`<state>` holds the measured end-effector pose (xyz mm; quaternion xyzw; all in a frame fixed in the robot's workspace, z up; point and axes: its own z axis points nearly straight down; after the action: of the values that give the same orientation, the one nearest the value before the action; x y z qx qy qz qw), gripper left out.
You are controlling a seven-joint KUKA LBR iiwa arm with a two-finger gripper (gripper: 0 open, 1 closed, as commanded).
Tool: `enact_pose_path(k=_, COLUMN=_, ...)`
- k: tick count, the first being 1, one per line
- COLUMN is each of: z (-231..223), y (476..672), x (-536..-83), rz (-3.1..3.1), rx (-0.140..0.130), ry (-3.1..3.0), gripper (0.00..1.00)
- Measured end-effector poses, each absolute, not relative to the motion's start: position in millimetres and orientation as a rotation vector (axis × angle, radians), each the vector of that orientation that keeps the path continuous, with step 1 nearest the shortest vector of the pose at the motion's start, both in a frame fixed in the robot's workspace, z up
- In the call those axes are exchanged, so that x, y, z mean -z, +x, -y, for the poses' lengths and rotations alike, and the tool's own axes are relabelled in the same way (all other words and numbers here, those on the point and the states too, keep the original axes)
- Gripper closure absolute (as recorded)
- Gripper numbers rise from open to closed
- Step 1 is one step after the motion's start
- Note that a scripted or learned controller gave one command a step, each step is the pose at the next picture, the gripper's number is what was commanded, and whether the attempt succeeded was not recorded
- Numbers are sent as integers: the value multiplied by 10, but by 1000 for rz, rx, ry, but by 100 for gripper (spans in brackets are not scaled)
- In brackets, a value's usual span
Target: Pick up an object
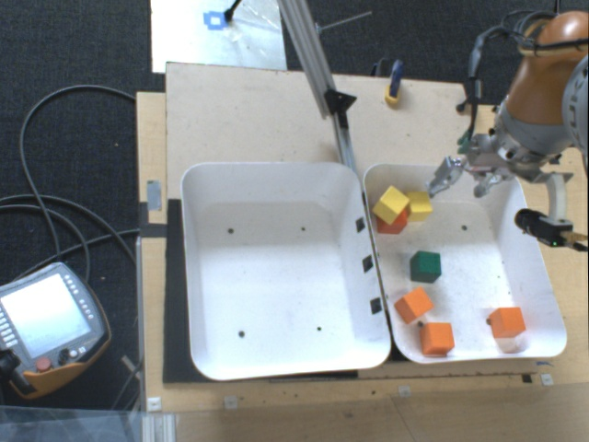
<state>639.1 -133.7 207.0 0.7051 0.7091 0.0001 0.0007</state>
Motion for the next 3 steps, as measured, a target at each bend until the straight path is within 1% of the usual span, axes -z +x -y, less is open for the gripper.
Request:
enact_pose_path(k=1, z=1271, y=5767, x=-980, rz=-2228, rx=7, ry=2225, gripper=0)
enact_pose_path(k=2, z=873, y=5494, x=-896, rz=-2230, rx=0, ry=2217, gripper=0)
enact_pose_path(k=3, z=896, y=5517, x=-1013, rz=-2225, rx=-6, ry=2215, gripper=100)
